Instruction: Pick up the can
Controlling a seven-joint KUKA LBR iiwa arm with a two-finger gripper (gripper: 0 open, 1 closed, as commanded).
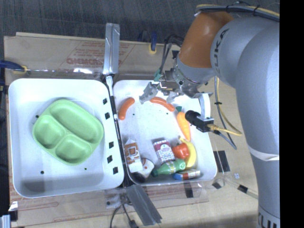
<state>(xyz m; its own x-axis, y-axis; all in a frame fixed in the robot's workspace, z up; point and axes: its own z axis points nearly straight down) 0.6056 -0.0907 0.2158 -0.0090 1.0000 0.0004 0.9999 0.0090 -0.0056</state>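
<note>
1. Can: a small maroon one with a pale label lies in the right bin, toward its near side, among a cluster of other items and apart from the end effector.
2. A tomato-red toy and a yellow banana touch the can's right side; a green bottle lies just in front of it, and a marker-like tube sits nearer still.
3. To the can's left, a small brown-and-white carton leans by the bin's left wall, with a white cup-like object beside it.
4. An orange carrot lies along the right side of the bin, farther back than the can.
5. Two orange sausage-shaped toys lie at the far end: one near the left wall, another just under the end effector.
6. End effector hangs over the far part of the right bin; whether its fingers are open or closed I cannot tell, and nothing is seen between them.
7. Left bin holds a green divided plate.
8. Both bins rest on the desk.
</note>
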